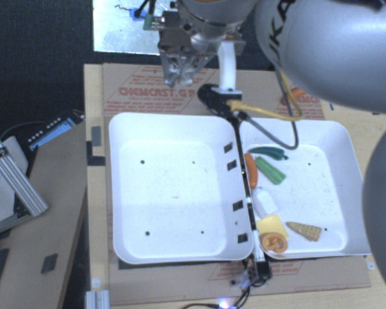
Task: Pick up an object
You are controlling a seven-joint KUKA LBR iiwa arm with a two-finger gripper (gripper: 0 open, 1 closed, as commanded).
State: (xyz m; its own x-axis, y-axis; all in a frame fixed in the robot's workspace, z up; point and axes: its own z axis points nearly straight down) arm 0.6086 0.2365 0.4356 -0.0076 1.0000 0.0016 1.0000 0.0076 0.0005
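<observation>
- The grey arm (328, 37) fills the upper right and runs off the frame's top and right edges; its bulk hides the far right corner of the table (93, 108) behind it.
- The jaws (178, 69) hang above the brown cardboard sheet (148, 92) beyond the far rim of the left bin (125, 192). They are a blurred grey block, so I cannot tell whether they are spread or pressed together, and nothing can be made out between them.
- All the small objects lie in the right bin (334, 140), crowded along its left side by the divider.
- An orange carrot-like piece (251, 168) lies against the divider, with a dark green pepper-like shape (268, 152) and a lighter green stick (270, 170) just beside it.
- Nearer the camera sit a white block (265, 203), a yellow wedge (271, 225), a tan cone-shaped piece (305, 230) and an orange ring (274, 242) at the near left corner, touching the yellow wedge.
- A cable (273, 116) loops from a black fitting (212, 97) over the right bin's far rim.
- An orange thing (298, 95) peeks out below the arm, too covered to name.
</observation>
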